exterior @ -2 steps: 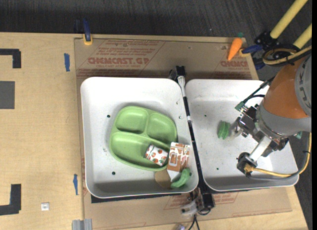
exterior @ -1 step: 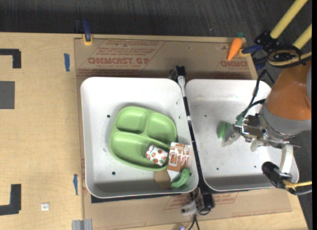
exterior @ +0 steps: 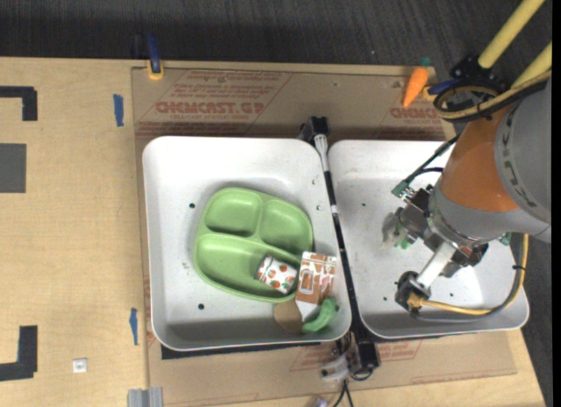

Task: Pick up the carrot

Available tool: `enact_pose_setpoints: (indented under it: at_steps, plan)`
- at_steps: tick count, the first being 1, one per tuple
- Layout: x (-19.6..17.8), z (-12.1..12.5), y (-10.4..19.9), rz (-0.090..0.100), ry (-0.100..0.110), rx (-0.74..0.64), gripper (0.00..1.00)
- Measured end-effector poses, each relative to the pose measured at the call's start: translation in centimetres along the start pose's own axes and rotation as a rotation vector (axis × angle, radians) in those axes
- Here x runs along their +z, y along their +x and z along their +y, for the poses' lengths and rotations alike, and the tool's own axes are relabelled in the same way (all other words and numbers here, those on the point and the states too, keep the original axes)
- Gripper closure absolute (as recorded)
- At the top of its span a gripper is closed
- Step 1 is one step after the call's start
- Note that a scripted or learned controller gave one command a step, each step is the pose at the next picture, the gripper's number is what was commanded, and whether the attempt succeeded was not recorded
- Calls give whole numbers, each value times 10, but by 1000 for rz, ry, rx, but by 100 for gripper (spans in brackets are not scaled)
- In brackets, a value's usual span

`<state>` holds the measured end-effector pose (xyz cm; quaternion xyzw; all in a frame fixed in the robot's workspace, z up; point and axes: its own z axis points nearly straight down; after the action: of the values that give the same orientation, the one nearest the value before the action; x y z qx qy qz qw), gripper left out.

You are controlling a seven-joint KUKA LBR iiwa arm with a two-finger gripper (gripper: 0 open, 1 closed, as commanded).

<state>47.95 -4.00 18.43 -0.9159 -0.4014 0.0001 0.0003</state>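
the carrot (exterior: pixel 415 84) lies on the cardboard bench (exterior: pixel 79 221) at one o'clock, outside both bins and just beyond the far rim of the right bin (exterior: pixel 368 164). open cardboard stretches from it toward nine o'clock. the gripper (exterior: pixel 399 225) hangs over the right bin's white floor at three o'clock, well apart from the carrot; how wide it stands cannot be told. in the left bin (exterior: pixel 166 221), a green divided plate (exterior: pixel 237 221) and a printed carton (exterior: pixel 316 275) crowd the five o'clock corner.

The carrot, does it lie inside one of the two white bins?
No, the carrot lies outside, on the brown board past the far rim of the right bin.
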Motion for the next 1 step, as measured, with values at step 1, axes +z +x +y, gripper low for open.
enact_pose_setpoints:
  at_steps: [1]
  plan:
    - [91, 35, -39, 0, 1, -33, 0]
